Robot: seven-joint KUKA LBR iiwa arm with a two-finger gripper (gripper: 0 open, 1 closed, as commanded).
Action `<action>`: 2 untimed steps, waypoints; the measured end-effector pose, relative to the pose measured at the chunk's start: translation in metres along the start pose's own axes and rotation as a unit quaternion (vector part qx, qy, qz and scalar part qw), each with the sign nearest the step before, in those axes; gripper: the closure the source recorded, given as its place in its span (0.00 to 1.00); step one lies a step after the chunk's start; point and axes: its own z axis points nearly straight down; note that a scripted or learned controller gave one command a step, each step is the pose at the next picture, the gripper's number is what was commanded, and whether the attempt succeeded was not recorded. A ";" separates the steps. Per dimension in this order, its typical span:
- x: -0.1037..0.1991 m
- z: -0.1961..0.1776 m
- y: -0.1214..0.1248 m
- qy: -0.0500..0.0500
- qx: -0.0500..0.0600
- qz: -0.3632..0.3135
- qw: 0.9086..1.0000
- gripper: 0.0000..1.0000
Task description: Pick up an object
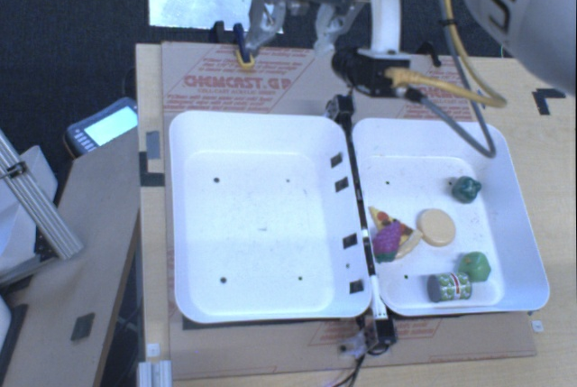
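Observation:
My gripper [293, 26] hangs high over the back of the bench, beyond the far rim of the left bin [180, 196]. Its two fingers [261, 23] stand wide apart, open, with nothing between them. The objects lie in the right bin [523, 223]: a dark teal lump [465, 188], a tan round disc [437, 227], a purple bunch of grapes [389, 239] resting on a yellow pizza slice [407, 243], a green lump [475, 266] and a small can [449, 287] lying on its side.
A black hinge strip [353, 214] joins the two bins. Cardboard [225, 83] lies under them. Yellow and grey cables [451, 92] hang from the wrist over the right bin's far edge. A phone-like device [101, 128] sits on the left.

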 end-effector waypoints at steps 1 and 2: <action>0.000 -0.011 0.000 0.001 -0.001 -0.002 1.000 1.00; 0.001 -0.011 0.000 0.001 -0.001 -0.002 1.000 0.00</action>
